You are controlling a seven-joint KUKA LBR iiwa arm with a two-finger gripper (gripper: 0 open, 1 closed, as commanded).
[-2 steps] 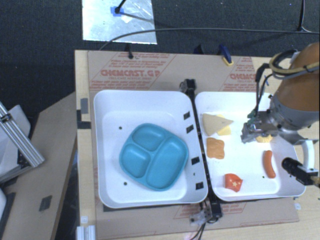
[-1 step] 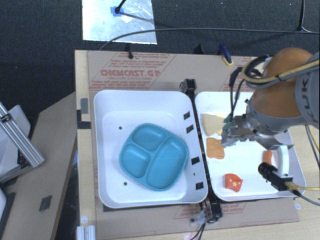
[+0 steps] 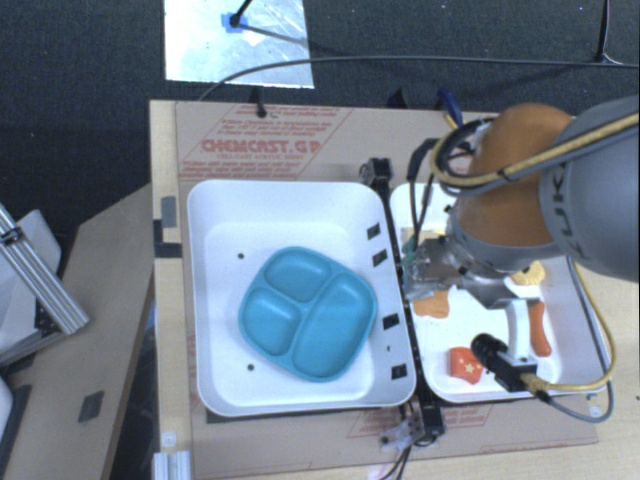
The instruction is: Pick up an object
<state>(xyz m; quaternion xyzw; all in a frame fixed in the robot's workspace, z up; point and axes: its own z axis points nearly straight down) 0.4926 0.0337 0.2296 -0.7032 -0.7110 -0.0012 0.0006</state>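
Nearest, in the right white bin [image 3: 575, 383], lie a small red piece [image 3: 464, 365], an orange stick [image 3: 540, 329] and an orange scrap [image 3: 432, 307]. The gripper [image 3: 425, 273] hangs low over that bin's left side. The left bin [image 3: 290, 203] holds a blue divided plate [image 3: 307, 311]. Both rest on the tabletop [image 3: 262, 138].

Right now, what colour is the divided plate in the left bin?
Light blue divided plate, clearest in the camera view.
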